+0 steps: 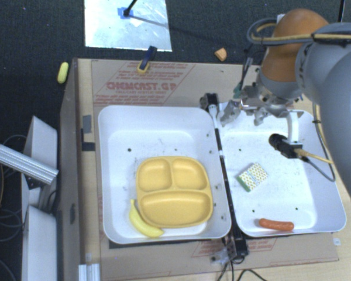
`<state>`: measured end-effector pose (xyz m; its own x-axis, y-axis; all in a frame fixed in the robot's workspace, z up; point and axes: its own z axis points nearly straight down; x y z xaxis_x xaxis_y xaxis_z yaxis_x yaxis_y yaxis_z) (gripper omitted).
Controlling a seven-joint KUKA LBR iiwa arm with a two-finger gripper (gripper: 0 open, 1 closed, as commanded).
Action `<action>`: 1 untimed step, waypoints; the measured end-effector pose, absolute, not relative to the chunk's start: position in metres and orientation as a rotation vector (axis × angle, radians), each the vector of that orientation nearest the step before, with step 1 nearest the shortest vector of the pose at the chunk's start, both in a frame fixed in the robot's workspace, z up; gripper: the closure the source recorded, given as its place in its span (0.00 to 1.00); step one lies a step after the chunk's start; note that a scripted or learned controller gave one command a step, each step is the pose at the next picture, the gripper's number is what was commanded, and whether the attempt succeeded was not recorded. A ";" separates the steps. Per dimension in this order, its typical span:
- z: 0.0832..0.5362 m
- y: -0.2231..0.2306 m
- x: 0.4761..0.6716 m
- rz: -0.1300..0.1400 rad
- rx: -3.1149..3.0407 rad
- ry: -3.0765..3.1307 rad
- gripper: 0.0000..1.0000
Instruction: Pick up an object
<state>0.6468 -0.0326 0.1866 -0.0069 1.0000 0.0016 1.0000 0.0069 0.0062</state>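
Note:
In the right bin (322,198) lie a small green-and-white checked block (252,176) near the middle and an orange sausage-shaped piece (276,225) by the front wall. My gripper (243,118) hangs over the far left corner of that bin, above and behind the block. Its two fingers stand apart, open, with nothing between them. The left bin (114,157) holds a yellow divided plate (174,191) with a yellow banana (141,221) against its front left edge.
The wall between the two bins (221,163) runs just left of the gripper. Outside the bins, on the cardboard and dark floor, lie a yellow-and-blue piece (145,60), a small yellow item (62,72), and an orange bit (221,54).

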 end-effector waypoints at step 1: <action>0.184 -0.057 0.580 0.001 2.219 2.222 0.00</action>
